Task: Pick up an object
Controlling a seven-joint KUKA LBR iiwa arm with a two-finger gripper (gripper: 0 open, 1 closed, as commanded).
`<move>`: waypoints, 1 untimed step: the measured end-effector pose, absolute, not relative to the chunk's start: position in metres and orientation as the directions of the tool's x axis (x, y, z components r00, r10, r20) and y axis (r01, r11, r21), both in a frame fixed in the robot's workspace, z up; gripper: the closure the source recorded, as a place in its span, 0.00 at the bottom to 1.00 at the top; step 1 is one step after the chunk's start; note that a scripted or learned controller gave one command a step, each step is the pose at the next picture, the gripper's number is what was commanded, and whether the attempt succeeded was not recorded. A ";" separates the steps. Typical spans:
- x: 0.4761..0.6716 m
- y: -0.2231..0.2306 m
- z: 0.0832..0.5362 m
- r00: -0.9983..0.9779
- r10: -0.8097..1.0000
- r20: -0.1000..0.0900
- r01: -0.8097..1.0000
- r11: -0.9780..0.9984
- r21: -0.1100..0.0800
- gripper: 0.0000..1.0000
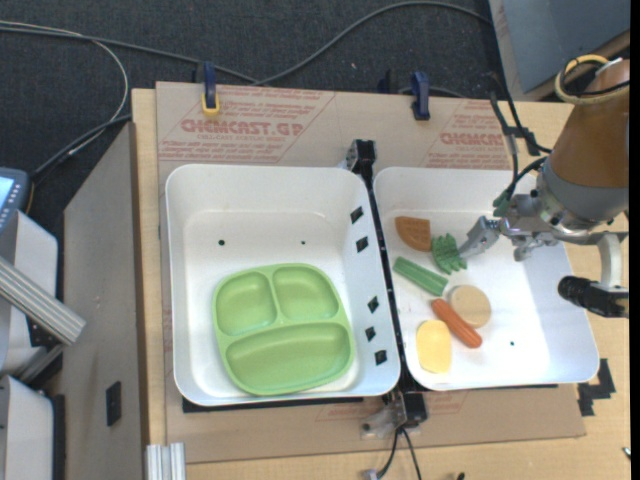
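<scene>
Several toy foods lie in the right bin (560, 353): a brown piece (413, 232), a green leafy piece (448, 253), a long green piece (420, 275), a round tan bun (470, 304), an orange sausage (458, 323) and a yellow piece (434, 348). My gripper (502, 243) hangs over the upper right part of that bin, just right of the leafy piece. Its fingers stand apart, open, with only bin floor between them. The left fingertip (474, 243) is close to the leafy piece; whether they touch is unclear.
The left bin (190, 268) holds a green divided plate (283, 326). A black divider (372, 258) runs between the bins. The grey arm (590, 158) enters from the right, with cables (515, 138) beside it. Clamps (210, 88) pin the cardboard at the back.
</scene>
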State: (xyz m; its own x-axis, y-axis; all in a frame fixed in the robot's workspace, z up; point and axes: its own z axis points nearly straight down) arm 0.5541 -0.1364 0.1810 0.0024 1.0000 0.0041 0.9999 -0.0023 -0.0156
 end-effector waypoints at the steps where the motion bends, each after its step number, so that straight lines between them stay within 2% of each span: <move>1: 0.557 -0.136 0.189 -0.001 1.000 0.002 1.000 0.001 -0.001 0.00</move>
